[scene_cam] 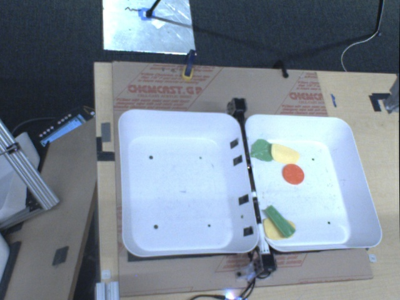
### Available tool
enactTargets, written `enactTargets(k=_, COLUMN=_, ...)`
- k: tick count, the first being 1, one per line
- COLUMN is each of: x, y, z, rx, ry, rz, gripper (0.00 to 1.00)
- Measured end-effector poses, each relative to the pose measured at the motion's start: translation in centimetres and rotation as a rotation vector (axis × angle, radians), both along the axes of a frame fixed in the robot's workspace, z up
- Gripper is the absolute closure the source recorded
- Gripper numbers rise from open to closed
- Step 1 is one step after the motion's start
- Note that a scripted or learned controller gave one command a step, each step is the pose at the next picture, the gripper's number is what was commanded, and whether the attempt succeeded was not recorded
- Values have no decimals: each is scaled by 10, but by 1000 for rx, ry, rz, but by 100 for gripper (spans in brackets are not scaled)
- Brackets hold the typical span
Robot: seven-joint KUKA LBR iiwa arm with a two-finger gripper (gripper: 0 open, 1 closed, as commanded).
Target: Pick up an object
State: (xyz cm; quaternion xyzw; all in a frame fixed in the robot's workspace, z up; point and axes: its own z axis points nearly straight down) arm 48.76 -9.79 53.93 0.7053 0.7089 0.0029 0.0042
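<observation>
The right bin [350, 186] holds several small objects. A green lump [261, 150] lies at its upper left, touching a yellow oval piece [285, 152] to its right. Just below them sits a flat orange-red disc [293, 174]. Near the bin's lower left corner a green stick-shaped piece [280, 222] lies slanted across a yellow piece [270, 230]. A small grey part [392, 97] pokes in at the far right edge, above the right bin; I cannot tell what it belongs to.
The left bin [181, 186] sits beside the right one, joined by a dark hinge strip [247, 180]. Both rest on a cardboard sheet [162, 86]. A shiny metal plate [147, 17] lies at the back, and an aluminium frame [25, 174] stands at the left.
</observation>
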Motion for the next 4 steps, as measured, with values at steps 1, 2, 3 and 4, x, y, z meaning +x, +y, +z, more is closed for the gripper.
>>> enactTargets(k=1, x=-1, y=-10, z=-109, rx=2, ry=14, rz=-5, gripper=100)
enactTargets(k=2, x=57, y=-22, z=-104, rx=0, ry=4, rz=-3, gripper=100)
enactTargets(k=3, x=119, y=-19, z=-88, rx=-1, ry=2, rz=0, gripper=100)
enactTargets(k=4, x=58, y=-9, z=-143, rx=2, ry=11, rz=-4, gripper=100)
